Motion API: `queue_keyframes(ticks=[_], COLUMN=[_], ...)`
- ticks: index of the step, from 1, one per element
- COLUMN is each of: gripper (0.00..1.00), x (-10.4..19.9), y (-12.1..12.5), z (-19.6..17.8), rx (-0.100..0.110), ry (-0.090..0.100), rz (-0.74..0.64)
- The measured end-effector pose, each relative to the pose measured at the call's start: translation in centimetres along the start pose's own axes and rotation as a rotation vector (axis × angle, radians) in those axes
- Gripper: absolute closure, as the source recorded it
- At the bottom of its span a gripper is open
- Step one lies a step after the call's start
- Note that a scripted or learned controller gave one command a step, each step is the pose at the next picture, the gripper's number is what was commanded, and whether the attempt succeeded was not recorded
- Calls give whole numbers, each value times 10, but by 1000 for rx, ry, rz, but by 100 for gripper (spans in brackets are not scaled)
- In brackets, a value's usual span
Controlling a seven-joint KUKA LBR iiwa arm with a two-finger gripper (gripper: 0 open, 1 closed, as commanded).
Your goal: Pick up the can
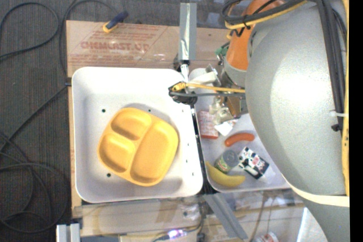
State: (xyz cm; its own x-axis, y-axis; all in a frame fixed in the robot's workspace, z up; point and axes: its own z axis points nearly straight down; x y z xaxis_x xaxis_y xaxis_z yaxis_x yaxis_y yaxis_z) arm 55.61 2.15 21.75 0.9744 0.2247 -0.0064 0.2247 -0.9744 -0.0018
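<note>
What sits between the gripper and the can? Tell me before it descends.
Nothing stands directly over the can, which stands upright in the right bin. The gripper is above the bin's far end. A red sausage lies between them; a banana and a small black box crowd the can.

Hidden and unclear parts

The grey arm (295, 93) covers much of the right bin (212, 181); the pincer's (227, 105) fingers are indistinct.
</note>
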Motion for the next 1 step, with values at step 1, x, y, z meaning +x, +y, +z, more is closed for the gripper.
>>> queue_keyframes(ticks=[1], gripper=[100], x=[55], y=[50], z=[-53], rx=[0], ry=[1], rz=[21])
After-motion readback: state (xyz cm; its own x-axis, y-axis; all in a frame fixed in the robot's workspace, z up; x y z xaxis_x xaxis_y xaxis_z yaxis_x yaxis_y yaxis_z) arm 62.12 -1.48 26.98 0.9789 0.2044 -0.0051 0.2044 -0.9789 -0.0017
